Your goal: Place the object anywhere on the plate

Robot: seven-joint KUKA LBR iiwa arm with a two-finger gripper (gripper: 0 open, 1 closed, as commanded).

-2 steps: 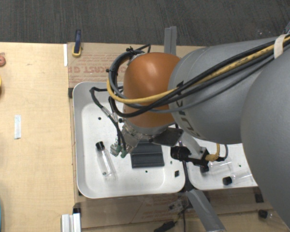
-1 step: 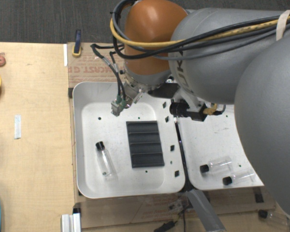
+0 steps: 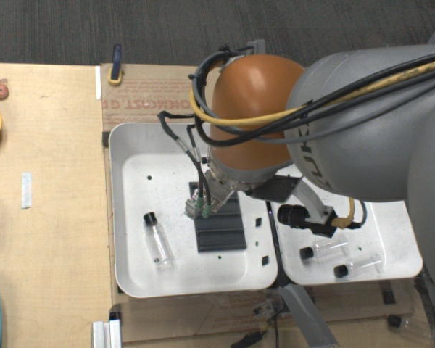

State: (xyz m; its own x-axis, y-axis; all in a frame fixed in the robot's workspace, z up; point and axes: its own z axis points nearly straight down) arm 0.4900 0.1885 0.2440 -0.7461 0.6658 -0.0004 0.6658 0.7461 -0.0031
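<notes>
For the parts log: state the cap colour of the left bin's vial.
Black, on the vial, camera view.

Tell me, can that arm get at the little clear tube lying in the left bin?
Probably yes. The tube lies alone on the bin floor, left of the gripper, with nothing between them.

Claw (image 3: pixel 219 227) fingertips behind its dark body; right bin's (image 3: pixel 413 263) back half under the arm (image 3: pixel 362 122).

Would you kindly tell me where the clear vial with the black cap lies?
The vial lies in the left bin, near its front-left corner, left of the ribbed black block.
</notes>
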